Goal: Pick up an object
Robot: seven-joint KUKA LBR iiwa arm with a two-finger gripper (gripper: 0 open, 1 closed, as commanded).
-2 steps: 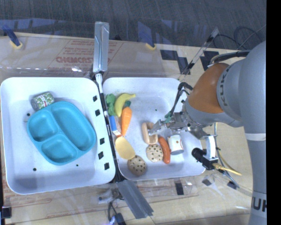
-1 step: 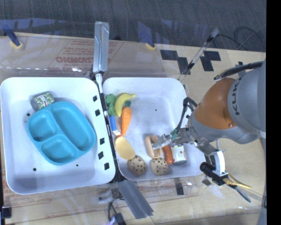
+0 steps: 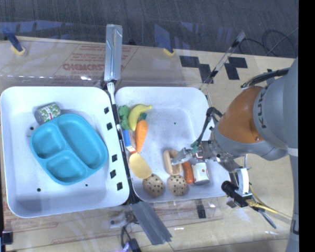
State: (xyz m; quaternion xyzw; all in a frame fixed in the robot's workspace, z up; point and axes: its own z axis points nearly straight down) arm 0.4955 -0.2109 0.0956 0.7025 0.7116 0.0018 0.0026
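Observation:
The right bin [image 3: 168, 94] holds a banana [image 3: 139, 111], a carrot [image 3: 141, 134], a pale yellow slice [image 3: 140, 166], two speckled brown balls [image 3: 153, 185] [image 3: 177, 185], a tan bun [image 3: 170, 161], an orange sausage [image 3: 188, 172] and a small silver can [image 3: 201, 173]. My gripper [image 3: 190, 153] is low in this bin's front right part, just above the bun, the sausage and the can. Its tip is small and cluttered in the camera view, and I see nothing clearly held in it.
The left bin [image 3: 21, 193] carries a blue divided tray [image 3: 68, 148] and a small tin [image 3: 47, 112] at its back. A green item [image 3: 124, 113] and a blue item [image 3: 126, 138] lie by the divider. The arm's orange band [image 3: 241, 122] overhangs the right bin's right wall.

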